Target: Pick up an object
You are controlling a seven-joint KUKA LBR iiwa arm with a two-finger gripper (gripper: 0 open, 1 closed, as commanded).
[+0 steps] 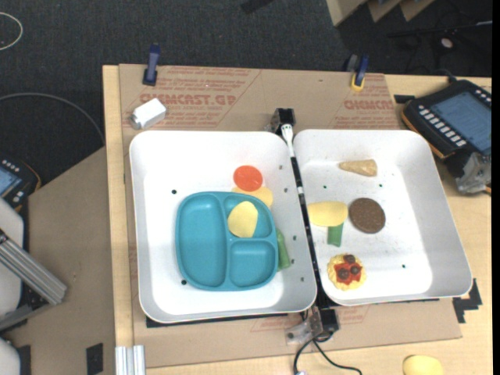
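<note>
Two white bins [156,287], blue tray [205,244] left, brown cookie [366,215] right, gripper state untellable

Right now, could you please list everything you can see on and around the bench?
Bins: two, white, side by side.
Divided tray: one, teal, left bin.
Yellow piece: one, in the tray's upper right compartment.
Orange disc: one, left bin, above the tray.
Brown disc: one, right bin.
Tan wedge: one, right bin, top.
Toy pizza: one, right bin, bottom left.
Clamps: two, blue, bench's far edge.
</note>
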